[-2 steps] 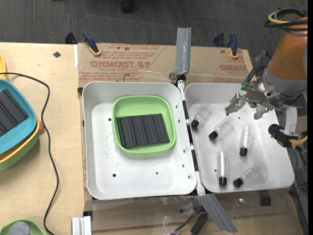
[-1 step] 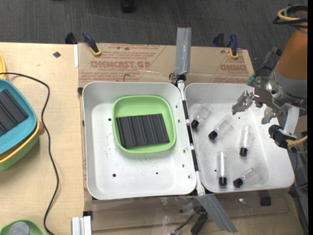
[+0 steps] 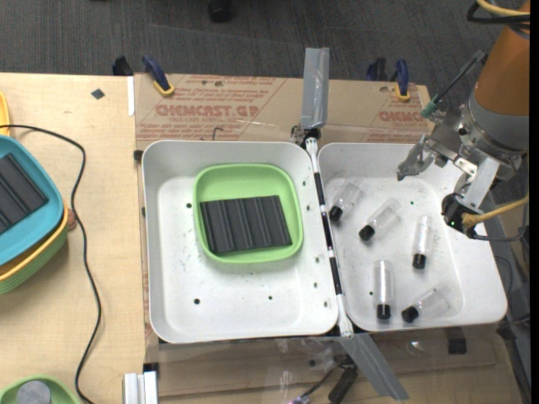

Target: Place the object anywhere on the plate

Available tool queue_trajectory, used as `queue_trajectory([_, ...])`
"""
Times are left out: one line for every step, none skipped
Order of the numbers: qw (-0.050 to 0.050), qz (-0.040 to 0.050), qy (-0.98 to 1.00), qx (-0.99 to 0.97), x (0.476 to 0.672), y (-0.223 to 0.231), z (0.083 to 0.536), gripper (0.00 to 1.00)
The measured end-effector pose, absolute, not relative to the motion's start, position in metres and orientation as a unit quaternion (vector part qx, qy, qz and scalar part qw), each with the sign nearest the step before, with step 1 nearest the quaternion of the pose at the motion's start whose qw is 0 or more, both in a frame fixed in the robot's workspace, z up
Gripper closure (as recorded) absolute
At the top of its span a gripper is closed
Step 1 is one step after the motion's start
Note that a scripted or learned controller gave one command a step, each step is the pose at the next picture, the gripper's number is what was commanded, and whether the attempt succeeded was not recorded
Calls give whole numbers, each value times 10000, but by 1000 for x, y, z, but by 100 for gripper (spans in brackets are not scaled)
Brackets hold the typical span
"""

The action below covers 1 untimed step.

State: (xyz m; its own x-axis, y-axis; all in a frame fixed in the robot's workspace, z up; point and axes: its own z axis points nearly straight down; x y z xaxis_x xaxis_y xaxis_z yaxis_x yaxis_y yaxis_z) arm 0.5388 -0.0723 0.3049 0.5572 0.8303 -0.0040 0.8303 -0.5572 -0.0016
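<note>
Though seen at a slant from above, plainly a workshop corner: dark grey carpet floor (image 3: 269,19) at the top with black chair casters (image 3: 221,8) on it, then a pale wooden bench (image 3: 67,326) crossed by a thin black cable (image 3: 84,251). On the bench's left edge, a stack of teal and green plastic containers (image 3: 25,204). Under the bins, a brown cardboard sheet with red print (image 3: 219,108), pinned at its far edge by blue spring clamps (image 3: 157,74), with a strip of grey tape (image 3: 314,91) running down to the seam between the bins. In the left shallow white bin (image 3: 168,301), a light green square plate with rounded corners (image 3: 248,179), bearing a dark grey ribbed rectangular mat (image 3: 247,224). In the right shallow white bin (image 3: 480,301), five clear plastic vials with black caps (image 3: 382,289), all lying on their sides and scattered apart, none on the plate. Above that bin's far right corner, the grey arm with its orange band (image 3: 509,66), carrying the metal two-finger gripper (image 3: 434,183), poised over the floor near the vials. Impossible to make out whether spread or closed. Nothing visibly gripped, no vial visibly touched.
</note>
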Motion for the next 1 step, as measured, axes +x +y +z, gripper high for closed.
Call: queue_trajectory([5,-24,2969,9549,532,-97,309,0])
